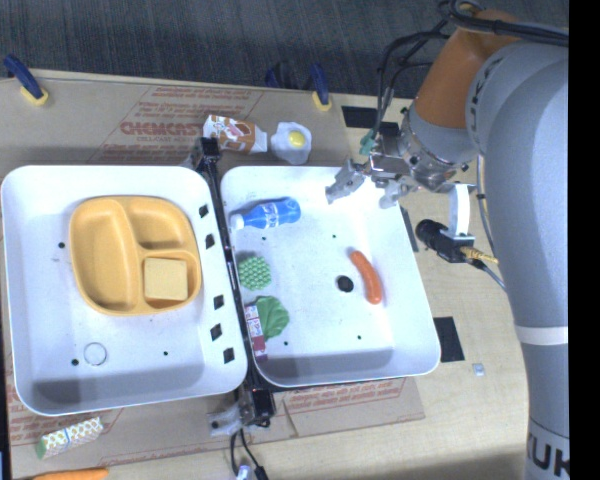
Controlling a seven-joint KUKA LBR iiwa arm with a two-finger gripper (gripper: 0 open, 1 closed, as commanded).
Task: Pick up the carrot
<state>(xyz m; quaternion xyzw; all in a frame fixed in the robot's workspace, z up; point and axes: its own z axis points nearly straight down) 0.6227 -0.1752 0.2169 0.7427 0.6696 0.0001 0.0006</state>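
Nearest us is the grey arm w/ its orange band, filling the right side; part of a maker's name runs up its lower link, but we only make out "KU".

The gripper hangs over the top right corner of the right bin. We see two fingers spread apart w/ nothing between them, so we'd call it open and holding nothing.

The carrot lies flat on the right bin's floor, right of centre, near the right wall, long axis running top to bottom w/ a slight slant. It's well apart from the gripper, below it in the view. A small dark spot sits just beside it on the left; can't tell what it is.

Handling, as we judge it: prob. a toy carrot, light, stiff, smooth and a bit slippery, so it may roll or squirt out of a pinch. We'd close across the narrow width at mid-length, fingers square to the long axis.

Other stuff in that bin: blue bottle, green round thing, green leafy item. The left bin holds a yellow tray.

Writing: cardboard under the bins reads approx. "CHEMCAST" in red; smaller lines are too blurry to read.
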